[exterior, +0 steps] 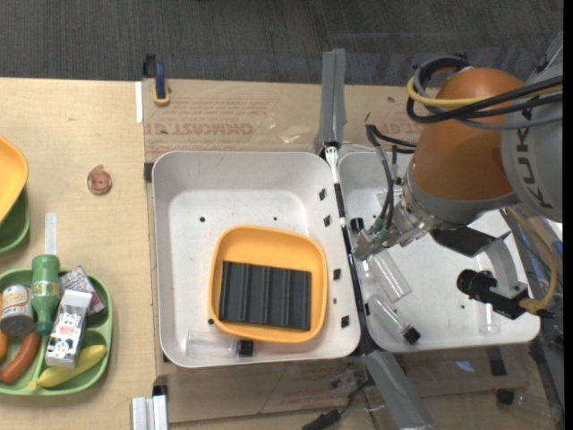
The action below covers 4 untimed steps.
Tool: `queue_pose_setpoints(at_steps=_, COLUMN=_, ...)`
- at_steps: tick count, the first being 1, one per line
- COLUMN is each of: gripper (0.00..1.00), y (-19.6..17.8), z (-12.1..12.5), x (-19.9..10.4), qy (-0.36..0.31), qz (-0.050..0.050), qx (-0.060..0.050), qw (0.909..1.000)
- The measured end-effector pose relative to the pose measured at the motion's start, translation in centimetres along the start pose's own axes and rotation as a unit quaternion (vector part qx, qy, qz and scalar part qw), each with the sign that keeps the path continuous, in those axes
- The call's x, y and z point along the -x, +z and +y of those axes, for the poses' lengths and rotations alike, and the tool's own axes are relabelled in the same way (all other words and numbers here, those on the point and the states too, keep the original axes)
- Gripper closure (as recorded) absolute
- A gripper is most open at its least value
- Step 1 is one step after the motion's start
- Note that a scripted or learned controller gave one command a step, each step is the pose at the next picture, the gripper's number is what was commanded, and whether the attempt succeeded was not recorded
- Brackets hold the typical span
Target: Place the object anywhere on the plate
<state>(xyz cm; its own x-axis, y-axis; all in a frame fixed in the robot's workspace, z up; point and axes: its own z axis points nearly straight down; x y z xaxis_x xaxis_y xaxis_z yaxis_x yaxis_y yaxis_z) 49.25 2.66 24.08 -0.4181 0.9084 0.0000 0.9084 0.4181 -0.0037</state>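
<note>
A yellow plate (267, 243) lies in the left bin (179, 240), toward its front. On the plate rests a black ribbed rectangular block (266, 295), lying flat and covering most of the plate's floor. My gripper (367, 239) hangs over the left edge of the right bin (448, 321), just right of the divider between the bins and apart from the plate. The orange wrist band and grey arm cover much of the right bin behind it. Nothing shows in the gripper's grasp.
A clear tube-like piece (390, 277) lies in the right bin below the gripper, with a small black bit (410, 335) nearer the front. Another clear piece (210, 345) lies at the left bin's front wall. A green tray of toy food (89, 352) sits at far left.
</note>
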Motion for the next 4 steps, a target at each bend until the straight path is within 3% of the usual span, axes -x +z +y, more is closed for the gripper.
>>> queue_pose_setpoints(at_steps=1, gripper=1.0, y=1.0, z=-0.9, x=-1.4, qy=-0.041, qz=0.0, qx=0.001, qw=0.9992)
queue_pose_setpoints(at_steps=2, gripper=0.0, y=1.0, z=-0.9, x=-1.4, qy=-0.041, qz=0.0, qx=0.001, qw=0.9992)
queue_pose_setpoints(at_steps=3, gripper=0.0, y=0.9, z=-1.3, x=-0.6, qy=-0.007, qz=0.0, qx=0.001, qw=1.0)
queue_pose_setpoints(at_steps=4, gripper=0.0, y=5.1, z=1.2, x=1.0, qy=-0.031, qz=0.0, qx=0.0, qw=0.9995)
